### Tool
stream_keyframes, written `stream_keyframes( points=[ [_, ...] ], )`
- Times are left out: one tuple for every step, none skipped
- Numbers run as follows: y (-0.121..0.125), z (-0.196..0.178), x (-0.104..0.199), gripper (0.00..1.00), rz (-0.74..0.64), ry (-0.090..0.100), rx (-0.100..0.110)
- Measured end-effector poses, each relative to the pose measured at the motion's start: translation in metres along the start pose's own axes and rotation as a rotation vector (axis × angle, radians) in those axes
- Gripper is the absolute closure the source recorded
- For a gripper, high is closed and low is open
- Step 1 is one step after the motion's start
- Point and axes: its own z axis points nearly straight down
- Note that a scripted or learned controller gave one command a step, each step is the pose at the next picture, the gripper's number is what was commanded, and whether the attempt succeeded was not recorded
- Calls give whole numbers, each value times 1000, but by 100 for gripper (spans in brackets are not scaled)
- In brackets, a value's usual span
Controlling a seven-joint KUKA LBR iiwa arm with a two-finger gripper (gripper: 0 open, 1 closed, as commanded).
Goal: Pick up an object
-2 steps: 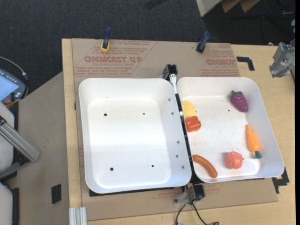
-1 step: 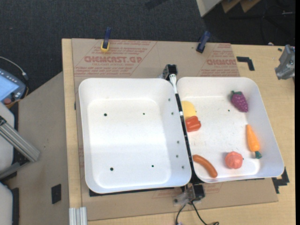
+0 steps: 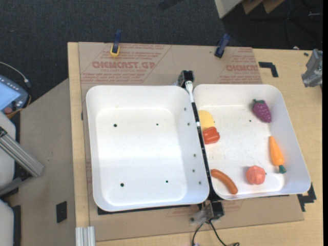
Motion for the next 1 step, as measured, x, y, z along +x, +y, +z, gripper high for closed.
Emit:
stream_keyframes(
  points=[
    [0, 0, -9, 100, 0, 0, -1]
  ],
)
